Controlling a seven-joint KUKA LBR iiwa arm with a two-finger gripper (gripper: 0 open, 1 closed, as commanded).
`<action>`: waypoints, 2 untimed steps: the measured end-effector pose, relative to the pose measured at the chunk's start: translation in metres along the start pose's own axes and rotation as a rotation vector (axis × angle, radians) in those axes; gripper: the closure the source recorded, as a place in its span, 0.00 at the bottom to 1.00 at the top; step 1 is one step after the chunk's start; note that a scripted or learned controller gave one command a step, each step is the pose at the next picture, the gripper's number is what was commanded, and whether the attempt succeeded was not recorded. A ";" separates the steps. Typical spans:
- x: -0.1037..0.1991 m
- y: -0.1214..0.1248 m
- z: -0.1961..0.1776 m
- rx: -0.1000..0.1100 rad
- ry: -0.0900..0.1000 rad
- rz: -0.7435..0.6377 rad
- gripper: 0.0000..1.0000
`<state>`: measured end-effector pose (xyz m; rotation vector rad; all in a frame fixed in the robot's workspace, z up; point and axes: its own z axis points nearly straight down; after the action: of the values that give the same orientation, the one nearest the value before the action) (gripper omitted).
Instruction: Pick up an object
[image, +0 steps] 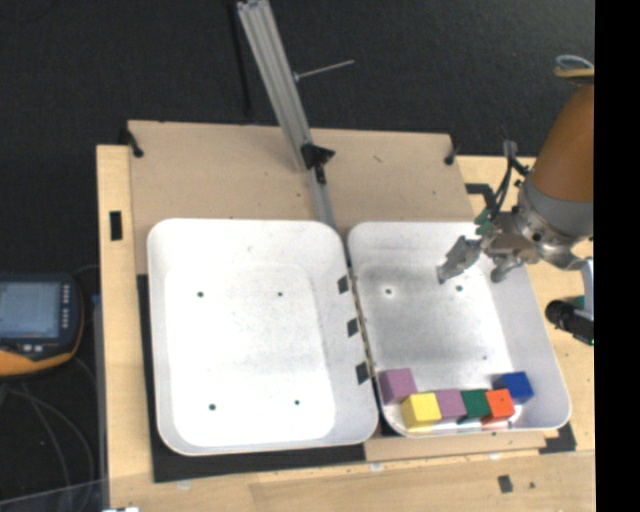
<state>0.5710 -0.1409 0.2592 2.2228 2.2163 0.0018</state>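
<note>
Blocks cluster along the near edge of the right bin (520, 330): purple (398, 383), yellow (422, 408), blue (514, 384), orange (499, 403). My gripper (478, 258) hovers above that bin's far side, well apart from them; finger spacing unclear.

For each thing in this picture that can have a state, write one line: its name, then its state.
Gripper: above the right bin, nothing between its fingers.
Right bin: holds blocks along its near edge.
Yellow block: lying in the right bin, untouched.
Blue block: lying in the right bin, untouched.
</note>
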 end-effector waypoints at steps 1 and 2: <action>-0.015 0.021 0.113 0.009 0.000 0.000 0.00; -0.016 0.023 0.097 -0.001 -0.001 0.004 1.00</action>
<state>0.5943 -0.1573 0.1627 2.2263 2.2111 0.0024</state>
